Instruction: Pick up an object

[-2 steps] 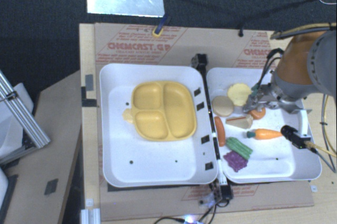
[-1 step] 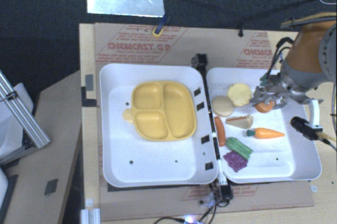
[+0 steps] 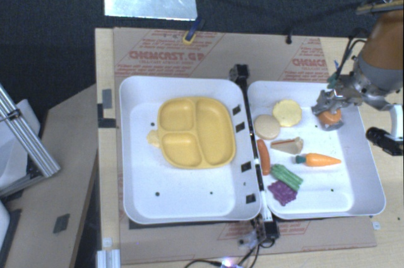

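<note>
The brown cardboard-covered surface [image 3: 170,49] carries two shallow white plastic bins. The left bin [image 3: 136,134] holds a glossy yellow three-section plastic plate [image 3: 192,132]. The right bin [image 3: 360,188] holds smooth toy foods, among them a tapered orange carrot [image 3: 319,160]. The metal claw [image 3: 329,110] is clenched on a small orange rounded piece [image 3: 329,115] above the right bin's far right part.

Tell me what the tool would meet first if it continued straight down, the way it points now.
Probably the small orange object seen at the tool, in the right white plastic bin. From this slanted view, depth is unclear; they may already touch.
</note>
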You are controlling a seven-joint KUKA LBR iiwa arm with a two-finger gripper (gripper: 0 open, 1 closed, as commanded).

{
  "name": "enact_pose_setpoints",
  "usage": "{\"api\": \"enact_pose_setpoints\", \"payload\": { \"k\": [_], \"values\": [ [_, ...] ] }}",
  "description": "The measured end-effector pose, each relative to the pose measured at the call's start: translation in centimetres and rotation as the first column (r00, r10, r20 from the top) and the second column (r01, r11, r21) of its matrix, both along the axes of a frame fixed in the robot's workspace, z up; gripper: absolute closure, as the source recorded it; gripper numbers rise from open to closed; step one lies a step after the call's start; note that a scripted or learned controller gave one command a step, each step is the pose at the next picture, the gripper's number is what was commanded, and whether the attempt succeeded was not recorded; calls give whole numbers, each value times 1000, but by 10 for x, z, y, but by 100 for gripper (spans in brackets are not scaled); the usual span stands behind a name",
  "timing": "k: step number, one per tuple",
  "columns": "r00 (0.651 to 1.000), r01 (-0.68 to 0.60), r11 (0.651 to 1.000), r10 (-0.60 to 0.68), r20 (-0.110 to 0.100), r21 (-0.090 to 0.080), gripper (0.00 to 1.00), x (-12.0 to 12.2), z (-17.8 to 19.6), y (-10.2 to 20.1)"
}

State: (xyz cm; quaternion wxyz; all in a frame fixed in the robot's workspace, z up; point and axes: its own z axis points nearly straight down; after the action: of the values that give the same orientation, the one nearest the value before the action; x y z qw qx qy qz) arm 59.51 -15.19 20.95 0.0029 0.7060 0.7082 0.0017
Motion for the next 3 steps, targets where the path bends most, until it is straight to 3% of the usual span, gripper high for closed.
{"api": "enact_pose_setpoints", "payload": {
  "k": [1, 3],
  "values": [
    [1000, 0, 1000, 0, -3, 1, 100, 1, 16, 0],
    [1000, -6, 1000, 6, -5, 3, 100, 15, 1, 100]
  ]
}}
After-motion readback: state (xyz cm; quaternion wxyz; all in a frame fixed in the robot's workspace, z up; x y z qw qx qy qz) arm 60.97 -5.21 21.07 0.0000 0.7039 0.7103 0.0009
